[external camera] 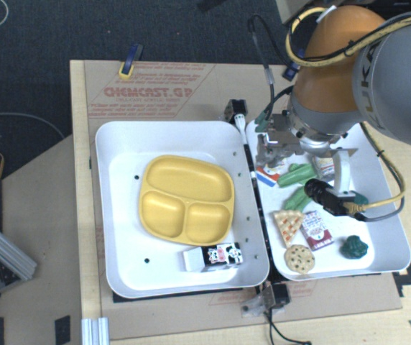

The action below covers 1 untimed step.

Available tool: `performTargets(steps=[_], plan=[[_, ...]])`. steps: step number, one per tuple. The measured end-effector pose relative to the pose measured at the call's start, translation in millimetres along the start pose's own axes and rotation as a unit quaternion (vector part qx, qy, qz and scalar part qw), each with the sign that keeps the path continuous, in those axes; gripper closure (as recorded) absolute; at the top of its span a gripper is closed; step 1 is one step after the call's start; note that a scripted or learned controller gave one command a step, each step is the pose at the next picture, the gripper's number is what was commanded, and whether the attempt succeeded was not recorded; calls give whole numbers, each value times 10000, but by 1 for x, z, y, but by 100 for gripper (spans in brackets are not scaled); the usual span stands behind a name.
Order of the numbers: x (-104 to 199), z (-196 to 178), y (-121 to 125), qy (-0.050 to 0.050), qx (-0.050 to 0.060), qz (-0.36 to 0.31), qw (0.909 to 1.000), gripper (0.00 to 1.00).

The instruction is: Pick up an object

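Note:
My gripper (271,149) hangs low over the far left corner of the right bin (398,240), below the orange band of the arm. Just under it lie a red, white and blue item (266,177) and green pea pods (296,175). Nearer the front of that bin are a pizza slice (288,225), a small red carton (316,231), a round cookie (299,259) and a green broccoli piece (354,247). The wrist hides what is directly beneath the gripper.
The left bin (112,192) holds a yellow divided plate (187,196) and a small black-and-white carton (213,256) at its front. A black connector with a yellow cable (331,198) dangles from the arm over the right bin. The bins' shared wall runs just left of the gripper.

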State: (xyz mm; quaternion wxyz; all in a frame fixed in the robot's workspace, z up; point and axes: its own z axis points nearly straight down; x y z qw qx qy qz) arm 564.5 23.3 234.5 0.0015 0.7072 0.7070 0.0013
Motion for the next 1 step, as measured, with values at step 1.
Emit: performTargets(steps=[1], plan=[[7, 20, -7, 5, 41, -1, 10000, 100]])
